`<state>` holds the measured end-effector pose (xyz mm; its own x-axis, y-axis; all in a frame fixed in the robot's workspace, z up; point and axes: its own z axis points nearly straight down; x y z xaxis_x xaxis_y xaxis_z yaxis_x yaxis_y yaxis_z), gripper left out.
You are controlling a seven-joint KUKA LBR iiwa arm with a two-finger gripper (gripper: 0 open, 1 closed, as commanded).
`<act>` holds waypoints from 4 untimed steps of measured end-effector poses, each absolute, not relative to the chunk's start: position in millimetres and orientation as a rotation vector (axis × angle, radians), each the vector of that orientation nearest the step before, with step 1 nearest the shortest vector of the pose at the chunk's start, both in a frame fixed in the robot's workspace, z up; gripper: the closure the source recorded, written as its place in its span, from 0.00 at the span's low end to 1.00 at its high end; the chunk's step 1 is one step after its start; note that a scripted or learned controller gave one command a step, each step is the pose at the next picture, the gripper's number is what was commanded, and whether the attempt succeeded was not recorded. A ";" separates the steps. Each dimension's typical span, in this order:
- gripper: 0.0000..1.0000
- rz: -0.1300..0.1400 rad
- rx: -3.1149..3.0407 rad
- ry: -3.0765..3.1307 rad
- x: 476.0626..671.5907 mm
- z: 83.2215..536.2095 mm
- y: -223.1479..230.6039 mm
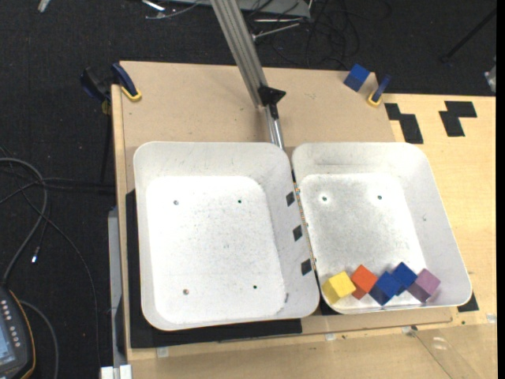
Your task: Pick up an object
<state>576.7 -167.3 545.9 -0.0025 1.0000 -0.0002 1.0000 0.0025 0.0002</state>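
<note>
Several small blocks lie in a row along the near edge of the right bin [442,219]: a yellow block [340,287], an orange block [364,279], a blue block [394,282] and a purple block [426,283]. They sit close together, the orange touching the yellow and the blue.
The left bin [150,212] sits beside the right one on the wooden bench. A lone blue block [357,76] rests on the bench at the back right, next to a clamp [377,91]. A grey slanted pole [237,38] rises behind the bins.
</note>
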 end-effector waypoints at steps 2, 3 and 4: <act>1.00 0.003 2.211 2.217 587.3 549.0 -205.3; 1.00 -0.002 2.216 2.224 660.4 543.3 -223.1; 1.00 -0.004 2.217 2.236 672.8 473.6 -161.3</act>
